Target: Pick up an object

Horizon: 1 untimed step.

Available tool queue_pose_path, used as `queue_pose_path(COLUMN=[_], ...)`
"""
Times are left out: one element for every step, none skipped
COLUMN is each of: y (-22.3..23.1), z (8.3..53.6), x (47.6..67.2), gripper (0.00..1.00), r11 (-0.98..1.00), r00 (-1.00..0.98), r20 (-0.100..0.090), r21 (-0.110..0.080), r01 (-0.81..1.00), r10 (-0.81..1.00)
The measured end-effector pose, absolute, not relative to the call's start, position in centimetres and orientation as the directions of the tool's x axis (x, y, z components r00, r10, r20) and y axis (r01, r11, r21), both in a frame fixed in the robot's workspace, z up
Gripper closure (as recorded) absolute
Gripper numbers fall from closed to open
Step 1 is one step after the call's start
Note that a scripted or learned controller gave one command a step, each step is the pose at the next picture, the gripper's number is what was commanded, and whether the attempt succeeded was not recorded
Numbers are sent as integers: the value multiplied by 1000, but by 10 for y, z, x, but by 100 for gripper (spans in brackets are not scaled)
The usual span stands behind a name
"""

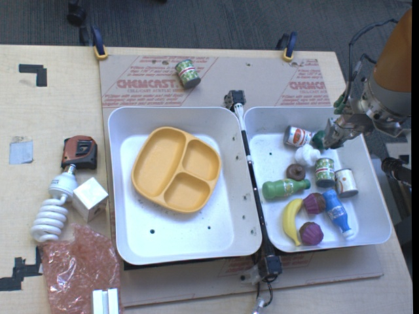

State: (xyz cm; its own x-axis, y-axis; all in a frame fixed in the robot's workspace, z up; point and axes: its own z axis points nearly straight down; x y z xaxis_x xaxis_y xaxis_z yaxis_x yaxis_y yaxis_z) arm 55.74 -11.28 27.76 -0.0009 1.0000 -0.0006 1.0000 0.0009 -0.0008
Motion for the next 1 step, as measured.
queue_pose_path(y=[-188], z=[197], x=[567], gripper=[0], r11=[-1], r00=[1], r20=[-1], r21=[0], r01=[1000], r10=[1000])
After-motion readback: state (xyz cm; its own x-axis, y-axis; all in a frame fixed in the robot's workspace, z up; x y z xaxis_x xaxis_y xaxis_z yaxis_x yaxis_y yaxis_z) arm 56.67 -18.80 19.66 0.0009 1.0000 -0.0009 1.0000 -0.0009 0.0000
